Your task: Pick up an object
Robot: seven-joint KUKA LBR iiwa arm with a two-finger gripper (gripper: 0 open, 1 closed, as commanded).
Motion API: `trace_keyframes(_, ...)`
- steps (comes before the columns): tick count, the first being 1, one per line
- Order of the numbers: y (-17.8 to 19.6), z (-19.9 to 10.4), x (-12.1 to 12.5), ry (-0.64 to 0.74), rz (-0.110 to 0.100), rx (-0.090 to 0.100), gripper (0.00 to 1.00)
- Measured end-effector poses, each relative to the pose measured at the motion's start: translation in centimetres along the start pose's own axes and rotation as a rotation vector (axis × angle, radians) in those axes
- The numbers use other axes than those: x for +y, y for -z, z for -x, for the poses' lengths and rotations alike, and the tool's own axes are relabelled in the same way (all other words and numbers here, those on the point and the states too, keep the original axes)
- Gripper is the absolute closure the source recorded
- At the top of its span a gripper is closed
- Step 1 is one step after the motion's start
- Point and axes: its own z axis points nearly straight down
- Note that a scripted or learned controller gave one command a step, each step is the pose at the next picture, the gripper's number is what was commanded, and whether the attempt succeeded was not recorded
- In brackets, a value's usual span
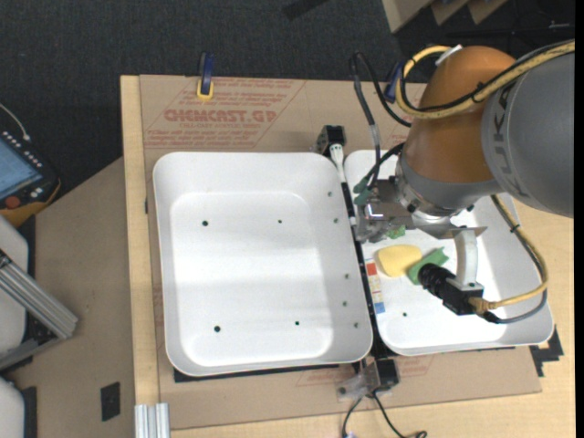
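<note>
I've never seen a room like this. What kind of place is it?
Probably a robot lab or test bench. A big grey and orange robot arm reaches over two white bins on a cardboard-covered bench, with cables trailing around.

From my feed there's a pale yellow rounded object (394,261) lying flat in the right bin (429,336), touching a green object (429,265) on its right.

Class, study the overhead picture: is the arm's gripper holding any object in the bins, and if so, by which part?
It cannot be told. The gripper sits low in the right white bin, beside a pale yellow rounded object and a green object, hidden under the wrist.
</note>
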Motion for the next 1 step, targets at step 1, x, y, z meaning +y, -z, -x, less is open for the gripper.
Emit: trace_keyframes(1, 8.53, -6.55, -2.58, 0.002, 0.006, 0.002, 1.00)
